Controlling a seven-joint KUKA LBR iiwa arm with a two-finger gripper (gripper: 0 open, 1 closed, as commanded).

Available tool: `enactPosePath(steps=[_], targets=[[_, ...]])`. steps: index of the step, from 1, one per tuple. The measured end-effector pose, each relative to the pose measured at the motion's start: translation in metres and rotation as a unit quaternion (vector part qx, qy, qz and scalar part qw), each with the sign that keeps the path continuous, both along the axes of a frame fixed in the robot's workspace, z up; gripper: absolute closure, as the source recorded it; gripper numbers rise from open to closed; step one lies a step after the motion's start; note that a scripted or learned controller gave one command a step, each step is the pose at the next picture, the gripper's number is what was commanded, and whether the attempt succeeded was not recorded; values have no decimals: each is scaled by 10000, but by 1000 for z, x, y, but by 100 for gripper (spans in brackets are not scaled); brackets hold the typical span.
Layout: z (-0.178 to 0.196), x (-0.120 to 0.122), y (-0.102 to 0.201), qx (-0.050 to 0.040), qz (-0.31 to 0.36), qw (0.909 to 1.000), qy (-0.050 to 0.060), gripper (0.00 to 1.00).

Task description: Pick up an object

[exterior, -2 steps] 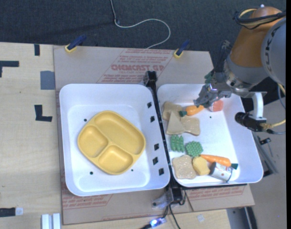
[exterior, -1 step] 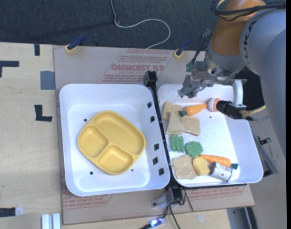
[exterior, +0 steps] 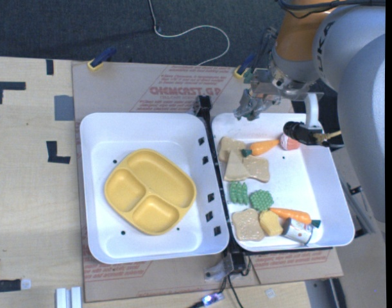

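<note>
My gripper [exterior: 249, 111] hangs over the far rim of the right bin [exterior: 324, 172], near its back left corner. It looks open, with nothing between its fingers. Below it in the bin lie toy foods: two toast slices [exterior: 231, 148] [exterior: 255, 169], an orange carrot [exterior: 264, 147], a small pink and white piece [exterior: 290, 142], a green ridged piece [exterior: 238, 191], a broccoli [exterior: 261, 199], a second carrot [exterior: 290, 215], another toast slice [exterior: 246, 225], a yellow lump [exterior: 270, 222] and a silver can [exterior: 298, 231] lying on its side.
The left bin [exterior: 96, 172] holds a yellow divided plate [exterior: 151, 190]. Black clips line the seam between the bins [exterior: 212, 172]. Both bins rest on cardboard [exterior: 176, 88]. A white cable [exterior: 196, 31] loops behind. The arm's grey body [exterior: 362, 76] fills the right side.
</note>
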State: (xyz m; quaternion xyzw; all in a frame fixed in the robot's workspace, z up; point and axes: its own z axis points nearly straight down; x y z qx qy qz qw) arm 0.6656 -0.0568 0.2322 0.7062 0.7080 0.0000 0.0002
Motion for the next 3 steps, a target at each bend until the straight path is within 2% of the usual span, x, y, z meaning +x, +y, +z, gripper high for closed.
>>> enactPosePath(steps=[1,2,3], targets=[[-7,-6,-8,-6,-11,10000,11,100],[2,-5,2,-2,-7,10000,5,100],[-9,2,-4,-8,-10,10000,6,100]])
